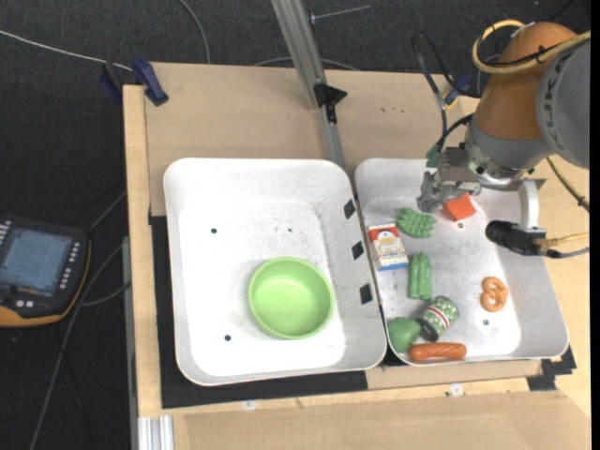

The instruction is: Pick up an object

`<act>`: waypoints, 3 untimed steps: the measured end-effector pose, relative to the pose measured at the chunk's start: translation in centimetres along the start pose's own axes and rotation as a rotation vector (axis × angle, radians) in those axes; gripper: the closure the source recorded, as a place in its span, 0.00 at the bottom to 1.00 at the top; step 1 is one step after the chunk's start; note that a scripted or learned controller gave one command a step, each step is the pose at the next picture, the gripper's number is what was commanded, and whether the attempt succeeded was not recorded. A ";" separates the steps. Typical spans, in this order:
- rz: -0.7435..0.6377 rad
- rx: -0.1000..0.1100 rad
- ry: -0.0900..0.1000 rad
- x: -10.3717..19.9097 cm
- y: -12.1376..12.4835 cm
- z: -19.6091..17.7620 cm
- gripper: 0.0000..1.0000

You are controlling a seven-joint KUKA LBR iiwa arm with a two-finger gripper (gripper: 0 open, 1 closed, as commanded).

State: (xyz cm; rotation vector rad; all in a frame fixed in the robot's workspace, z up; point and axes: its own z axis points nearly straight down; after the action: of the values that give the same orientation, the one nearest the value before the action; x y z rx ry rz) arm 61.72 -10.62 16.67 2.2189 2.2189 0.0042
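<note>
Here, your end effector (441, 193) hangs low over the right bin (534, 336), just above a bumpy green toy (415, 222) beside an orange block (460, 208). I cannot tell its grip. The toys lie loose, so any could be picked.

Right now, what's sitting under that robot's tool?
Below the tool in the right bin lie a ridged green toy and an orange block. The tool covers part of the bin floor there.
</note>
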 end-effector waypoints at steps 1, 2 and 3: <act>0.000 0.000 0.000 0.0 0.1 -3.9 1.00; -0.004 0.004 0.002 4.7 -0.5 -3.9 1.00; -0.004 0.003 0.002 9.6 0.5 -5.0 1.00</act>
State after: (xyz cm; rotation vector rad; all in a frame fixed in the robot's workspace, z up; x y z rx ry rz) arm 62.21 -1.02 21.70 2.2165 2.2260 0.0030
